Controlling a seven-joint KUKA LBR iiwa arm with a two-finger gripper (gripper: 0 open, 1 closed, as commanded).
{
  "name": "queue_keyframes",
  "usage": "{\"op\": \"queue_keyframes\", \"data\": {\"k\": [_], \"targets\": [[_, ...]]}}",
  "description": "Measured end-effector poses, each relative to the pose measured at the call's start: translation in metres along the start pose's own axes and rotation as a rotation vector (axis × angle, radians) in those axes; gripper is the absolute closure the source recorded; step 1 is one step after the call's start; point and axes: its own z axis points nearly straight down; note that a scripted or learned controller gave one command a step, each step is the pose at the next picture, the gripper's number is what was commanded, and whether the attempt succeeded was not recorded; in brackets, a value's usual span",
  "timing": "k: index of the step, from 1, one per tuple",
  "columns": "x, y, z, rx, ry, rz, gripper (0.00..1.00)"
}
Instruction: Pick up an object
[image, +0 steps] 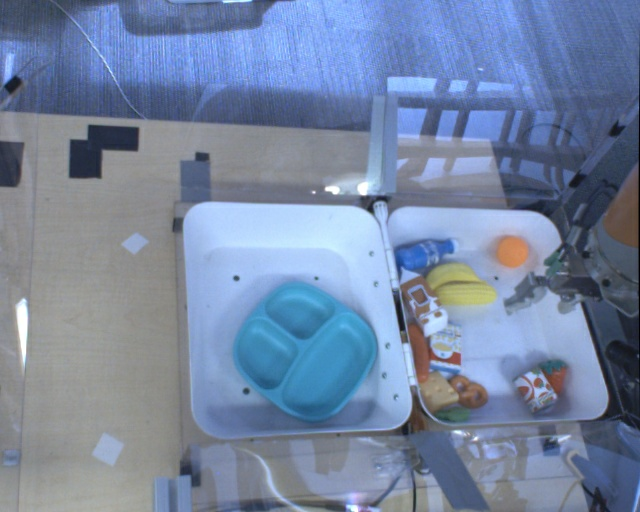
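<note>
Camera view: pincer (524, 296) spread, holding nothing, at right bin's (590, 400) right edge; best drop straight onto banana (462, 284) just beside it, then close.

A pale wooden bench (90, 330) fills most of the scene, its surface marked with black tape patches (102, 148) near the upper left and 2 small pale squares of tape. Beyond its far edge lies blue-grey ribbed carpet (300, 50), crossed by a thin pale cable (95, 60). A grey metal upright (383, 140) stands at the bench's far side. Bright glare spots sit at its foot.
</note>
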Motion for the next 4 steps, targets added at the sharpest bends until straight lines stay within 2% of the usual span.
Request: {"op": "queue_keyframes", "data": {"k": [1, 2, 3, 4], "targets": [[-0.026, 0.065, 0.099, -0.001, -0.001, -0.062, 0.0], [0.086, 0.089, 0.105, -0.014, -0.008, -0.07, 0.0], [0.058, 0.142, 0.11, 0.02, 0.007, -0.054, 0.0], [0.109, 0.146, 0.01, -0.004, -0.001, 0.147, 0.0]]}}
